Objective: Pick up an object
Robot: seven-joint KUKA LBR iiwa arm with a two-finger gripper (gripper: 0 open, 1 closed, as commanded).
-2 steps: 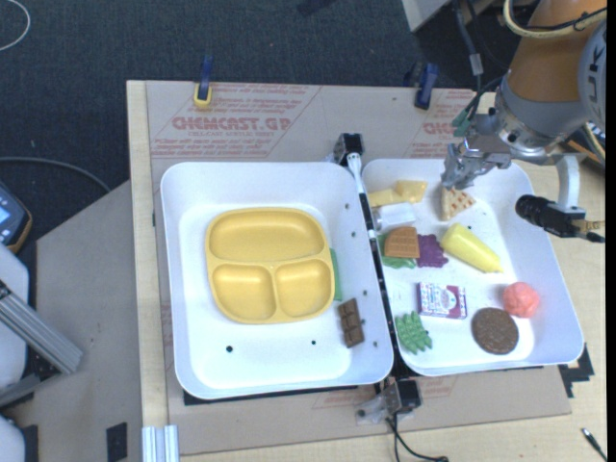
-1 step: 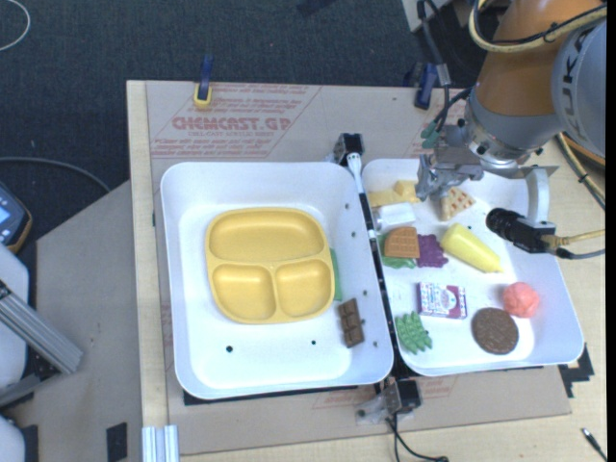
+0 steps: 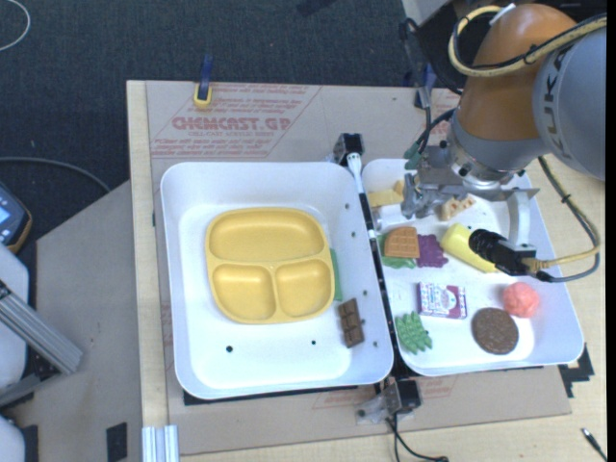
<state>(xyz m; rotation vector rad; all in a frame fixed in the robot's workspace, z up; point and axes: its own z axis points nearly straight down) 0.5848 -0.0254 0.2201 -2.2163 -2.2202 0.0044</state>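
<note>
My gripper (image 3: 417, 201) hangs low over the back left part of the right bin (image 3: 563, 325). Beside it on the left lies a yellow cheese wedge (image 3: 385, 197), and a tan cracker-like piece (image 3: 458, 203) lies on its right. Just in front of it are a sandwich with green filling (image 3: 400, 244) and purple grapes (image 3: 431, 251). Nearer the front lie a purple and white box (image 3: 442, 300), a pink ball (image 3: 521, 298), a brown round patty (image 3: 495, 331) and a green leafy piece (image 3: 412, 333). I see nothing between the fingers.
The left bin (image 3: 183, 258) holds a yellow divided plate (image 3: 269, 263), with a green strip (image 3: 334, 272) at its right edge and a brown chocolate piece (image 3: 350, 321) near the front right corner. The arm's orange band (image 3: 505, 61) rises above the right bin's back.
</note>
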